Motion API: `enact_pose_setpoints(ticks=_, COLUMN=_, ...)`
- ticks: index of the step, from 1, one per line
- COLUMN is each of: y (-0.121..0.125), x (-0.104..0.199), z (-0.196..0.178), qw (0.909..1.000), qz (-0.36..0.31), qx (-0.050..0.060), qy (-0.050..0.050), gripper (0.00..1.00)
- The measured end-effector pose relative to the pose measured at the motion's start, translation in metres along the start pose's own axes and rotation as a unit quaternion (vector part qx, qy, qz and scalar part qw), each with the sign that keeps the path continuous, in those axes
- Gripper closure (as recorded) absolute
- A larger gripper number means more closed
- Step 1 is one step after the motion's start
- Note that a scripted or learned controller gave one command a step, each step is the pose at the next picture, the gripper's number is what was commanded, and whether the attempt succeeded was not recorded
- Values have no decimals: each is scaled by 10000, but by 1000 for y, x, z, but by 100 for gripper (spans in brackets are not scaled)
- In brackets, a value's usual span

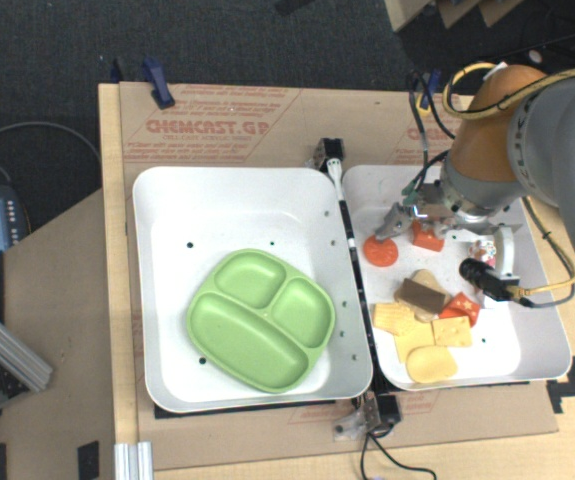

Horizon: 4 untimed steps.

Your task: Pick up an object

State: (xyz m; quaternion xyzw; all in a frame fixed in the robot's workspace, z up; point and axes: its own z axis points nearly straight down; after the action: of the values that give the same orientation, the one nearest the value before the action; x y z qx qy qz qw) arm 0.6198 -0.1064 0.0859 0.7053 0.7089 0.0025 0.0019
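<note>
Over the right bin (pixel 542 353), my gripper (pixel 429 220) hangs just above an orange block (pixel 426 236). How far it is open, I cannot tell. Beside lies a round orange piece (pixel 381 252).

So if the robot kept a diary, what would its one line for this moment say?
arm: over right bin | gripper: low among toy food, by orange disc | grasp: unclear | green tray: left bin, untouched

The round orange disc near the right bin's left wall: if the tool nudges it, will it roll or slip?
The orange disc lies flat on the right bin floor, so it probably won't roll. It looks thin and low, so fingers would likely struggle to get under it. On the smooth white floor it may slide toward the wall instead.
</note>
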Motion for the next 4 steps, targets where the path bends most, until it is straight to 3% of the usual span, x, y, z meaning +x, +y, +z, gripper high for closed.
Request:
enact_pose_setpoints(ticks=1, y=-1, x=-3, z=-11, qw=10000, qz=25, qx=-1, qy=-7, gripper=100)
enact_pose_setpoints(ticks=2, y=-2, x=-3, z=-10, qw=10000, qz=28, qx=6, qy=-6, gripper=0)
enact_pose_setpoints(ticks=3, y=-68, x=-41, z=1, qw=10000, qz=55, qx=61, qy=-2, gripper=0)
enact_pose_setpoints(ticks=4, y=5, x=1, z=0, qw=10000, qz=0, qx=4, qy=1, gripper=0)
